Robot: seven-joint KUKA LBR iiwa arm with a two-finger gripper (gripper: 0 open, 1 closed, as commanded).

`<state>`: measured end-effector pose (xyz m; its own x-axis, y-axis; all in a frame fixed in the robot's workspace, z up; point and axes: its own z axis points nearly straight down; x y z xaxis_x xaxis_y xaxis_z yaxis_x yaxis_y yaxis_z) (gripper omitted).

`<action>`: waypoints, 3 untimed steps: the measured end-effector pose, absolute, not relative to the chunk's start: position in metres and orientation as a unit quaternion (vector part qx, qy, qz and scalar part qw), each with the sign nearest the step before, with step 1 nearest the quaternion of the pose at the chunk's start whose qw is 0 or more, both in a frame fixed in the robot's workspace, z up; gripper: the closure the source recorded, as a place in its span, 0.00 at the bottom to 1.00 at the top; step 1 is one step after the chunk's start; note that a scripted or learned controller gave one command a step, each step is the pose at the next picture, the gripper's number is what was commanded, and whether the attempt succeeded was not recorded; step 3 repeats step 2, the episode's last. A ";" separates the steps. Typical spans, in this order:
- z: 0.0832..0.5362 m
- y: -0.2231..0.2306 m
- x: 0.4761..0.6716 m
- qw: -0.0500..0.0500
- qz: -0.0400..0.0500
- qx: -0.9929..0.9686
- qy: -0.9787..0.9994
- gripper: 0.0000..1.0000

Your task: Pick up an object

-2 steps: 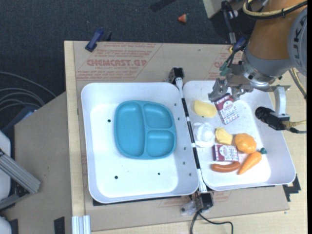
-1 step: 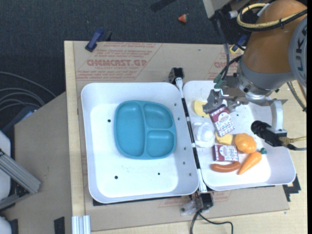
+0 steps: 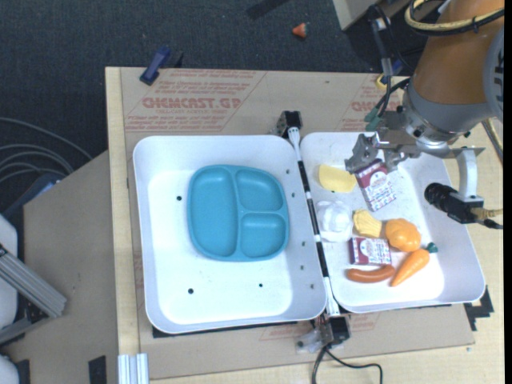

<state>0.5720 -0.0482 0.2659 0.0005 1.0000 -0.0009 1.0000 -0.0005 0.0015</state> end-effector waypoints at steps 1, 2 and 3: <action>0.266 -0.015 0.543 -0.002 -0.001 0.707 0.707 1.00; 0.276 -0.057 0.486 -0.001 -0.001 0.707 0.707 1.00; 0.276 -0.057 0.486 -0.001 -0.001 0.707 0.707 1.00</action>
